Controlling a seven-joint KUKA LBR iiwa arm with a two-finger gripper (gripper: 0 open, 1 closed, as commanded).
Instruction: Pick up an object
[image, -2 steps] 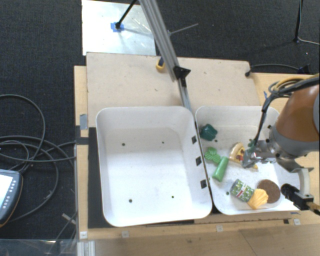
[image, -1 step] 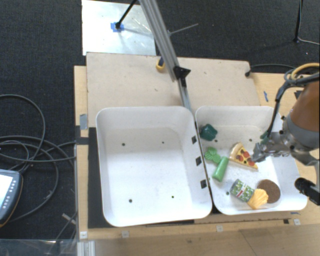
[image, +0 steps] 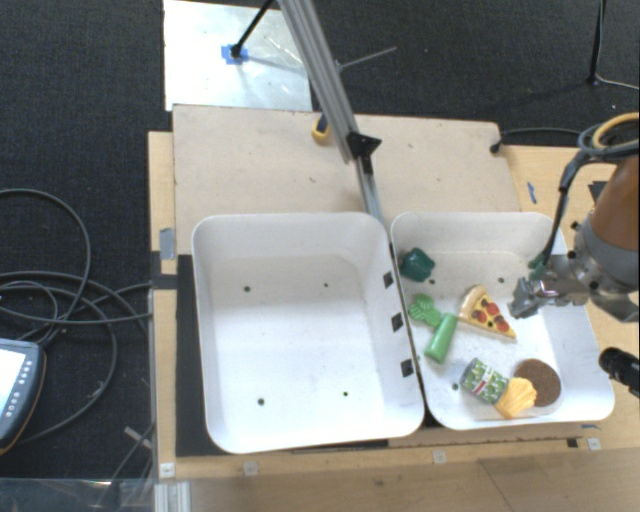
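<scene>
Gripper (image: 524, 300), opening not discernible, nothing visibly held, just right of pizza slice (image: 487, 312) in right bin (image: 590, 400); risk: flat slice sliding away, grasp closing empty.

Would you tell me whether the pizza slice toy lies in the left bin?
No, the triangular pizza slice toy lies in the right white bin.

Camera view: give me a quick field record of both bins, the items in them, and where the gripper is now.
left bin: white, shallow
right bin: holds all the items
green block: back left of right bin
green brush: beside the dividing wall
pizza slice toy: middle, nearest the gripper
small can: front
yellow toy: front, touching the brown disc
brown disc: front right
gripper: over right bin's right side, holding nothing visible
</scene>
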